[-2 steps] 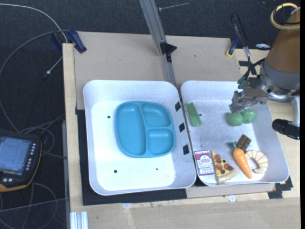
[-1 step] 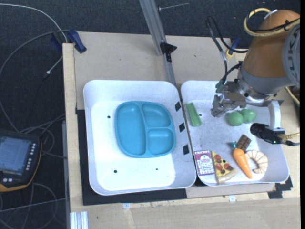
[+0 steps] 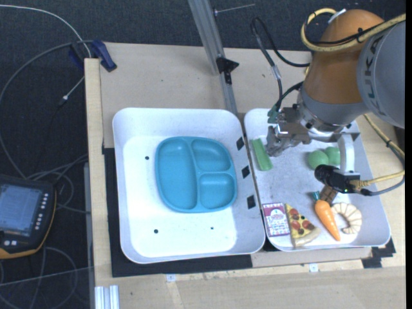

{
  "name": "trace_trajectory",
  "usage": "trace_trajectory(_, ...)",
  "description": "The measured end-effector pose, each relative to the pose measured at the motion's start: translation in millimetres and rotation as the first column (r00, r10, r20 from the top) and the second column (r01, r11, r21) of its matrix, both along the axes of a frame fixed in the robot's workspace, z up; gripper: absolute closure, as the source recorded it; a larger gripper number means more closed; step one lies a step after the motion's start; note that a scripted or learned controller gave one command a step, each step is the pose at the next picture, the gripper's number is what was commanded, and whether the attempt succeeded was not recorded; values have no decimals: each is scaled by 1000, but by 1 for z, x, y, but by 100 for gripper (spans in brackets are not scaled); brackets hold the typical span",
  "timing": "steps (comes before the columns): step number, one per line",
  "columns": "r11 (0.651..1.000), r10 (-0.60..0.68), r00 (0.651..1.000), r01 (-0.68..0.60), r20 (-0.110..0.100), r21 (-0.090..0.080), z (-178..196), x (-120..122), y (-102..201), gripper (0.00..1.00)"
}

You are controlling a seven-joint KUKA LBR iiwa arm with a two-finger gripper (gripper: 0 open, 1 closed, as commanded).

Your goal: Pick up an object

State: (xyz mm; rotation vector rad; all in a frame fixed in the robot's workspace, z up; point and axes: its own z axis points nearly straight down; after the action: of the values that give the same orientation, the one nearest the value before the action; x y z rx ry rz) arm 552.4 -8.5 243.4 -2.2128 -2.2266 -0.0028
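Observation:
My gripper (image 3: 277,141) hangs over the upper left part of the right bin (image 3: 376,201), below the orange band of the arm. A green stick (image 3: 261,154) lies just left of it, along the bin's left wall; whether they touch I cannot tell. A rounded green piece (image 3: 322,156) lies to its right, partly under the wrist. Along the bin's front lie a pink card box (image 3: 275,219), a pizza slice (image 3: 301,226), a carrot (image 3: 327,219) and a pale ring-shaped pastry (image 3: 351,216).
The left bin (image 3: 132,192) holds a blue divided plate (image 3: 195,174). A grey pole (image 3: 207,24) rises behind the bins. Cables and a small black part (image 3: 329,174) trail from the wrist over the right bin. A tablet (image 3: 22,212) lies off the bench at left.

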Motion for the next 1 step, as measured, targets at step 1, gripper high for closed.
trace_trajectory(1, 1000, 0, 1000, 0, -3, 1, 4, -10, 47, 100)
